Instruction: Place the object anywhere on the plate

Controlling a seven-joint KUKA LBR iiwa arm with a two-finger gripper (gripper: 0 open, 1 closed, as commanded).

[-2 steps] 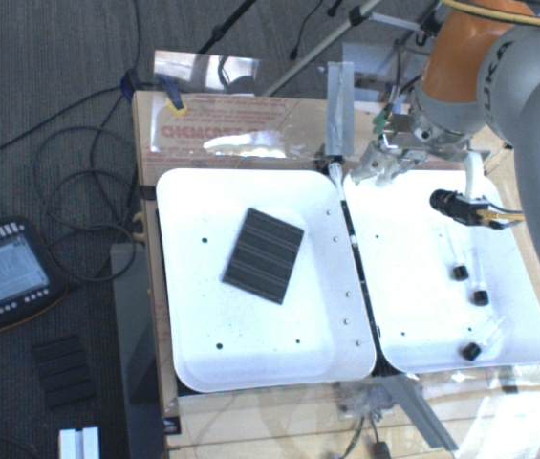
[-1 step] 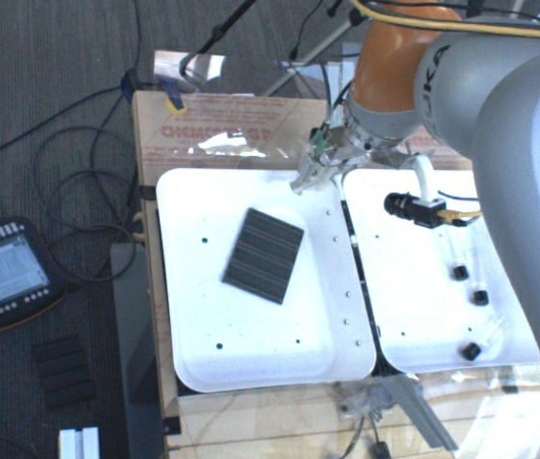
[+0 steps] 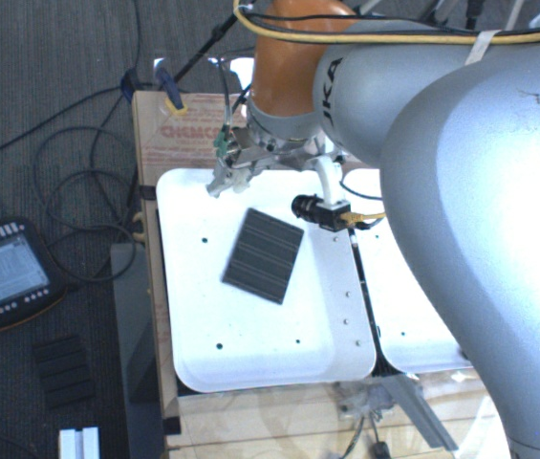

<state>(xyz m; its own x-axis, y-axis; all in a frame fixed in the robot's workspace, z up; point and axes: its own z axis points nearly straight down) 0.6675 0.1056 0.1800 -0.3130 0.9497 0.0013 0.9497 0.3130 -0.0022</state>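
Note:
A dark grey ribbed rectangular plate [image 3: 263,254] lies flat in the middle of the left white bin [image 3: 250,352], turned slightly askew. My gripper [image 3: 224,178] hangs over the bin's back left part, just beyond the plate's far corner and apart from it. I cannot make out any object in the gripper from this angle. The orange band and grey wrist of the arm [image 3: 293,55] rise above it and hide the bin's back edge.
The right white bin [image 3: 413,342] is mostly covered by the big grey arm link. A black fitting with a yellow cable [image 3: 322,210] sits at the divide between the bins. A cardboard sheet [image 3: 179,132] lies behind the left bin. A pendant [image 3: 2,273] rests on the floor at left.

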